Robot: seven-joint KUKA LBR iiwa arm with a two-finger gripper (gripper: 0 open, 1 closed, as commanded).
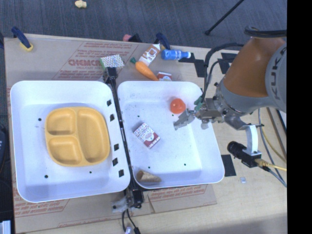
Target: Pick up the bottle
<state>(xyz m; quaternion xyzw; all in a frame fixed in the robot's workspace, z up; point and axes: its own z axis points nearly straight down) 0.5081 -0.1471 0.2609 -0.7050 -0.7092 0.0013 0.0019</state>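
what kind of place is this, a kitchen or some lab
Most likely a robotics lab bench, not a kitchen: a robot arm reaches over two white bins, with toy food like a carrot and clamps holding cardboard.

Floor (pixel 97 9): dark grey carpet, ribbed texture.
Table (pixel 73 62): brown cardboard cover, red print, clamped at the far edge.
Stand (pixel 234 9): thin dark pole slanting across floor, upper right.
Debris (pixel 80 4): small yellow item on carpet.
Light: even, soft shadows.

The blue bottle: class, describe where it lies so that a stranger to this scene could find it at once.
Start at the right white bin and look past its far edge to the cardboard. There the blue bottle lies on its side, right of a carrot and a white-and-orange bottle. It is the blue one.
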